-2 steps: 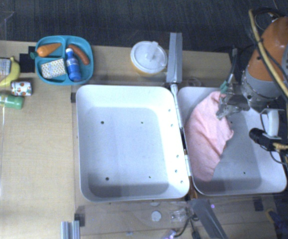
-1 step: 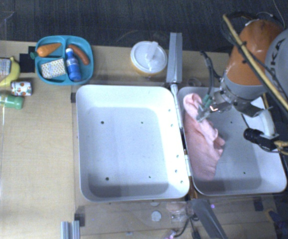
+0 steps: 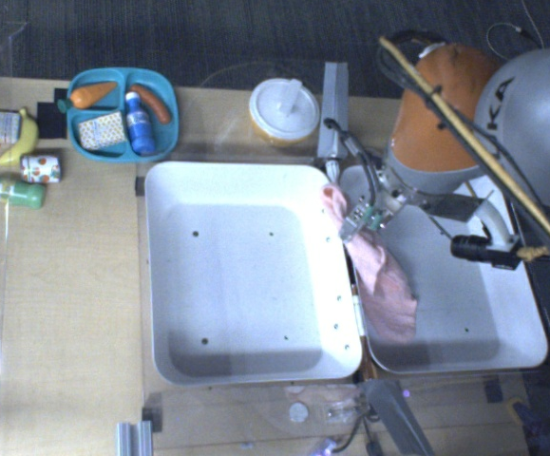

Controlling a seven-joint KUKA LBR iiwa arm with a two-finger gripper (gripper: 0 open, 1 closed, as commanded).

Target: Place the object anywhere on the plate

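Hanging down into the right bin [image 3: 483, 350], a pink cloth [image 3: 381, 278] droops along the wall next to the left bin [image 3: 246, 274]. Its top end is pinched between the fingers of the gripper [image 3: 350, 215], which are closed tight on it. Farther back on the bench sit a white lidded cup [image 3: 284, 109] and a blue plate [image 3: 124, 114] with toy food.

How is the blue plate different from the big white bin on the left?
The blue plate is small, rounded and split into compartments; the left white bin is big, squarish and undivided. The plate holds toy food; the bin's floor shows small holes. Both sit on the wooden bench.
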